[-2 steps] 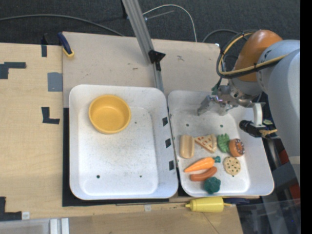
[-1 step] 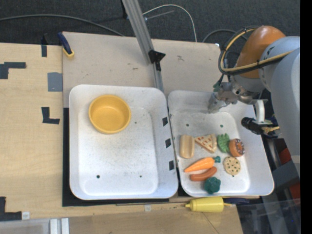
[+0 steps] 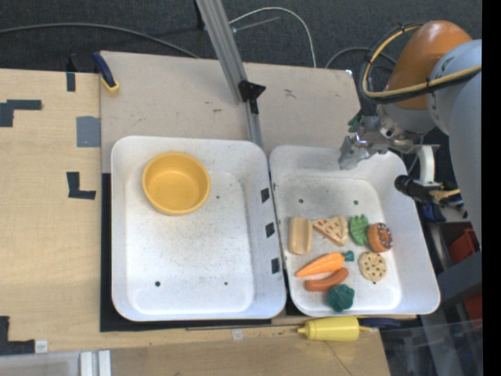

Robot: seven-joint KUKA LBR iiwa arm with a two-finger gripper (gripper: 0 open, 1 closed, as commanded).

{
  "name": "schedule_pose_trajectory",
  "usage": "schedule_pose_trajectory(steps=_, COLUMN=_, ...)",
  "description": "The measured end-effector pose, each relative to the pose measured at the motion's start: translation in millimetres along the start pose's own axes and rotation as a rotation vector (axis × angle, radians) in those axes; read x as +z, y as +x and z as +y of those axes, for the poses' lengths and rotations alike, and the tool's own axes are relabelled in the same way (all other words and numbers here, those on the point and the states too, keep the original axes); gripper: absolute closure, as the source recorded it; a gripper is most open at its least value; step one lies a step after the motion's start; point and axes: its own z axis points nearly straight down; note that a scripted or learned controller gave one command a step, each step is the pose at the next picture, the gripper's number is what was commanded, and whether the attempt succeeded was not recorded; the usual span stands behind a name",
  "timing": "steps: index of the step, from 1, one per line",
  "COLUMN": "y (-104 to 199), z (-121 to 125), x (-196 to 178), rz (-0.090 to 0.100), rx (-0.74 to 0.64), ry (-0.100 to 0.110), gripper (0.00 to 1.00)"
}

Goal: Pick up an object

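Gripper point(image 3: 350, 153) at far edge of right bin point(image 3: 313, 161), nothing between fingers; finger spread impossible to judge at this angle.

Positioned over bare floor near far right corner of right bin, well apart from any pickable item. Toy food clustered toward near edge of same bin: bread point(image 3: 299, 235), pizza slice point(image 3: 332, 228), lettuce point(image 3: 358, 229) and burger point(image 3: 380, 237) in a row, then carrot point(image 3: 319, 265), sausage point(image 3: 326, 280), cookie point(image 3: 373, 267) and broccoli point(image 3: 340, 297) closer to near edge. Nearest candidates, judged from gripper: pizza slice and lettuce, lying straight toward near edge. Bread upright in view, long axis running far-to-near; carrot and sausage long axes roughly along near edge, slightly tilted. Yellow bowl point(image 3: 176, 182) in far left part of left bin point(image 3: 125, 233), much farther off.
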Motion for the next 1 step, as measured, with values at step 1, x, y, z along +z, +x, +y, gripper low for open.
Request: schedule_pose_trajectory(steps=1, y=-2.8, z=1.1, x=-43.1, rz=0.000, rx=0.001, ry=0.001, gripper=1.00)
